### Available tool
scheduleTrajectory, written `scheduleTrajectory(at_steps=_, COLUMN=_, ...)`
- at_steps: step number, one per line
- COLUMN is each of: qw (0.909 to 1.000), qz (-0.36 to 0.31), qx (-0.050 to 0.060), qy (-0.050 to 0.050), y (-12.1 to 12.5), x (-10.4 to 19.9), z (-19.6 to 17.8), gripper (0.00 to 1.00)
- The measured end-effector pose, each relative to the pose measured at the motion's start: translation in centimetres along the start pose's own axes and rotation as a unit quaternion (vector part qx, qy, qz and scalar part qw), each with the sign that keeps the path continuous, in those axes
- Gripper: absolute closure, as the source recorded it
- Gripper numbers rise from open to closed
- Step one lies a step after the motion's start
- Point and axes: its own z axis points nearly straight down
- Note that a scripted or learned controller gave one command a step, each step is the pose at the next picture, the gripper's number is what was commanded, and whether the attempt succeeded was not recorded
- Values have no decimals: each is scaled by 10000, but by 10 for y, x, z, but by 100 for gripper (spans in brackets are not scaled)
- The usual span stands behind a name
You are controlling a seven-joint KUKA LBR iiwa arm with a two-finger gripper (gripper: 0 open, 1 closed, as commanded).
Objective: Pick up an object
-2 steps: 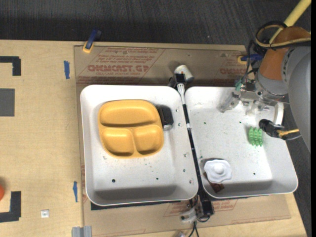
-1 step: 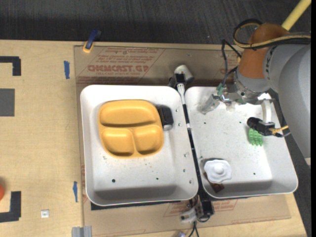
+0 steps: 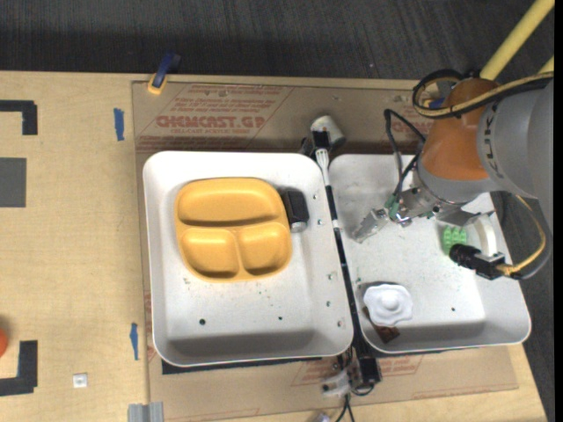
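Observation:
My gripper (image 3: 368, 226) is low over the upper left part of the right bin (image 3: 501, 310), pointing down and to the left, with bare bin floor beneath it. A white lumpy object (image 3: 387, 302) lies near that bin's front edge, with a small brown piece (image 3: 388, 330) just below it. A small green object (image 3: 455, 237) sits to the right of the gripper, partly under the arm. In the left bin (image 3: 167, 315), a yellow divided plate (image 3: 233, 227) lies upper left, and a small dark object (image 3: 295, 207) rests against the plate's right edge.
The grey arm with its orange band (image 3: 453, 152) reaches in from the right over the right bin's back. A black and yellow cable (image 3: 479, 262) hangs beside the green object. A raised divider (image 3: 339, 236) separates the two bins.

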Motion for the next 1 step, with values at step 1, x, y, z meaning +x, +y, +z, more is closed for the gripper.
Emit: scheduleTrajectory(at_steps=1, qw=9996, qz=-285, qx=2, qy=-2, y=-71, x=12, z=0, gripper=0)
